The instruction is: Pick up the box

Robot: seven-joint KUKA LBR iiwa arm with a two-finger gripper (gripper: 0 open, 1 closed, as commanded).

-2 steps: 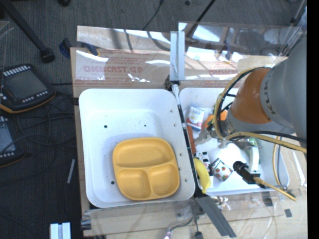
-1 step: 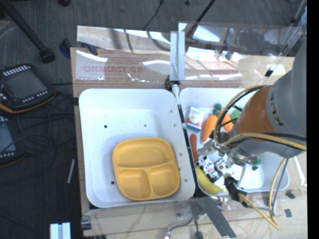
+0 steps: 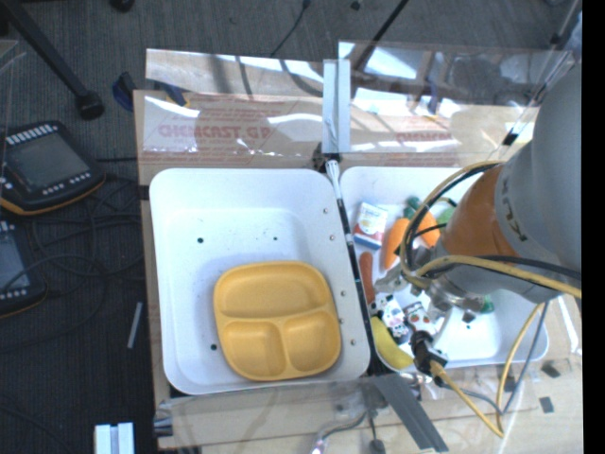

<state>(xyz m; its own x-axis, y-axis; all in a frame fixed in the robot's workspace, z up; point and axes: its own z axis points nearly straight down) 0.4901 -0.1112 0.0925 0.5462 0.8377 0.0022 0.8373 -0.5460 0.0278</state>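
A small white box (image 3: 371, 220) with blue and orange print lies near the far left corner of the right bin (image 3: 492, 348). My gripper (image 3: 408, 318) hangs low over the near left part of that bin, well nearer to the camera than the box and apart from it. The grey arm with its orange band (image 3: 477, 225) covers much of the right bin, so whatever lies under it is hidden.
An orange carrot-like piece (image 3: 396, 241) lies beside the box. A thin red stick (image 3: 366, 270) runs along the bin's left wall, and a yellow banana (image 3: 388, 345) lies under the gripper. The left bin (image 3: 189, 216) holds a yellow divided plate (image 3: 277, 318).
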